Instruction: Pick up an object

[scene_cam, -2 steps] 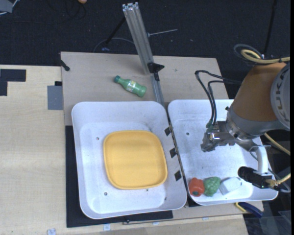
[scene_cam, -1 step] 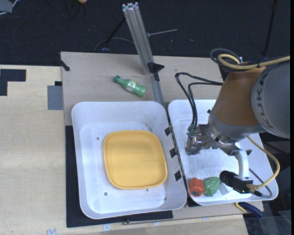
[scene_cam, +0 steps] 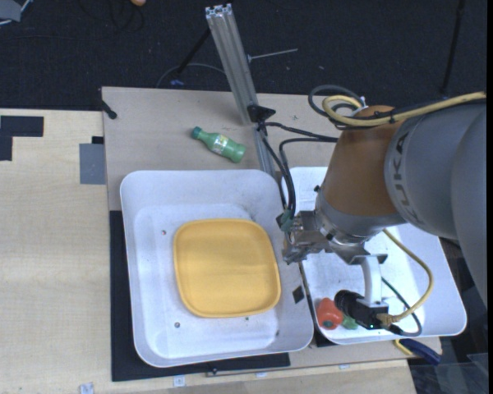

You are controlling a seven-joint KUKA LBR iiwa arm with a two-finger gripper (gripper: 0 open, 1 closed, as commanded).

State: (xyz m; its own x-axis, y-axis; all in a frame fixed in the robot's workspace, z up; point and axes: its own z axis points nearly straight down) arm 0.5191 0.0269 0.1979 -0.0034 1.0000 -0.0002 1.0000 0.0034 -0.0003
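Observation:
A yellow rounded-square plate (scene_cam: pixel 227 267) lies flat in the left bin (scene_cam: pixel 144 220). A small red-orange object (scene_cam: pixel 328 313) rests at the near left corner of the right bin (scene_cam: pixel 444 302). A green bottle (scene_cam: pixel 218 144) lies on its side on the bench behind the bins. The arm's orange band and grey body cover most of the right bin. My gripper (scene_cam: pixel 300 249) hangs low over the divide between the two bins, just right of the plate's edge and a little behind the red-orange object.
A slanted aluminium bar (scene_cam: pixel 236 56) rises behind the bins, with black cables running down from it. The wooden bench (scene_cam: pixel 41 261) stretches out to the left of the bins.

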